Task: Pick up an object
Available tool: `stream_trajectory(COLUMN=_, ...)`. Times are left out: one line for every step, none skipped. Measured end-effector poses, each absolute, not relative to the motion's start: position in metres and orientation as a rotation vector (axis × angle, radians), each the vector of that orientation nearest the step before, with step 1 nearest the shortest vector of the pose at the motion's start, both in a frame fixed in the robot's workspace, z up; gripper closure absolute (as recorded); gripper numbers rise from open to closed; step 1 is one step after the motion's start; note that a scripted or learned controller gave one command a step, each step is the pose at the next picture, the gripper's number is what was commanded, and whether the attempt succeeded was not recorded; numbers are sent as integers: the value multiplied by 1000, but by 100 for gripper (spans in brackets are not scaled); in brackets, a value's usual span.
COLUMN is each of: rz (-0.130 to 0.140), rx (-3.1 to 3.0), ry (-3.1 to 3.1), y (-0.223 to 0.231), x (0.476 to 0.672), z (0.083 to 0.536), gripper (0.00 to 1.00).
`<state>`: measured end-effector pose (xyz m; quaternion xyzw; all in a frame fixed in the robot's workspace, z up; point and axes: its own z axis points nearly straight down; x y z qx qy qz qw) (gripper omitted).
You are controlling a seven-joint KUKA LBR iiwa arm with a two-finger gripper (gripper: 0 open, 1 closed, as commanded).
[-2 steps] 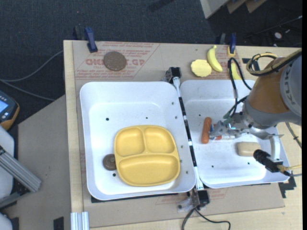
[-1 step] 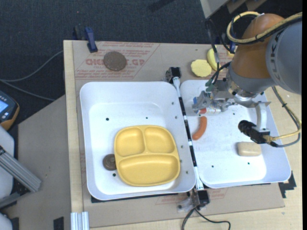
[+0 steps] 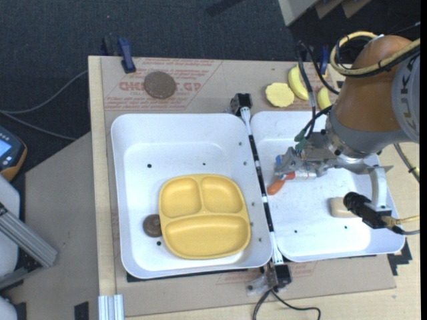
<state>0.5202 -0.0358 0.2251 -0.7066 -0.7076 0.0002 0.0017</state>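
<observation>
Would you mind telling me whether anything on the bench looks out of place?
Yes: a brown disc and some yellow pieces lie on the cardboard behind the bins, outside both. In the left bin, another brown disc sits partly tucked under the yellow divided plate.

A brown disc [image 3: 159, 84] lies well to the left of the gripper [image 3: 288, 167] and beyond it. A yellow slice [image 3: 280, 95] sits near, straight beyond the gripper. A blue clamp [image 3: 125, 54] stands farthest left.
</observation>
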Motion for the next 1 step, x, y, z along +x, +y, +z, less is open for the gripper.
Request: stream_trajectory(rz=-3, rx=-2216, ry=-2227, y=-1, x=517, z=232, gripper=100)
